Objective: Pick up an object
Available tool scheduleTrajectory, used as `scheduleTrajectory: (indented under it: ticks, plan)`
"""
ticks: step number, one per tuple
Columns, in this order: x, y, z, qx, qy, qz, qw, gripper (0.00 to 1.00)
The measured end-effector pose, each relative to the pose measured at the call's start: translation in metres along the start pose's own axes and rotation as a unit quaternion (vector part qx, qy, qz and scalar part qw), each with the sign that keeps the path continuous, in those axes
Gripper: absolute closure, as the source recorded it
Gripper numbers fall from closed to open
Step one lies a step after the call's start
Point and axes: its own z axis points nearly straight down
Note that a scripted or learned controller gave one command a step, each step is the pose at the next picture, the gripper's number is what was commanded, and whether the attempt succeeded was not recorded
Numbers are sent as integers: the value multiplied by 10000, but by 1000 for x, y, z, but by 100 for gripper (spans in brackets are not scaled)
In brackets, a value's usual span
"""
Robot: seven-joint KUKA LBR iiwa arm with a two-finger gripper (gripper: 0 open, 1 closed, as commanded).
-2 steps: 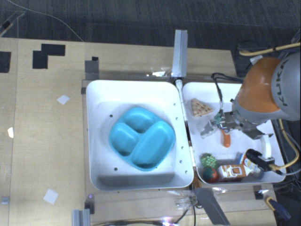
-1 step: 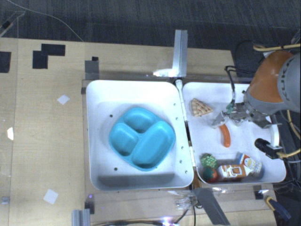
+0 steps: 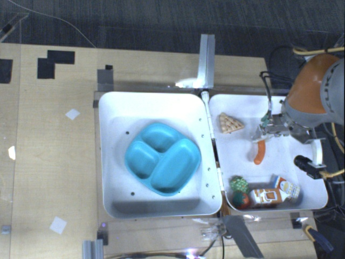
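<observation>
One slim orange sausage [image 3: 259, 152] hangs pinched in the metal gripper [image 3: 262, 138] above the smooth white bin [image 3: 318, 198].

Orange sausage [image 3: 259, 152] hanging upright from fingers [image 3: 262, 134], right bin.

Left bin [image 3: 108, 144]: holding a divided dish [image 3: 163, 158].
Right bin [image 3: 321, 198]: waffle [image 3: 230, 123] lying behind, sausage [image 3: 260, 152] centre, carton [image 3: 272, 194] and perhaps vegetables [image 3: 239, 191] in front.

Bright even overhead light, soft shadows, slightly blurry
</observation>
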Motion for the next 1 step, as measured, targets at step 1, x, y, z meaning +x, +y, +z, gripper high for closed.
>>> scheduleTrajectory:
  ticks: [1]
  plan:
    - [86, 14, -86, 60, 21, 343, 9994, 100]
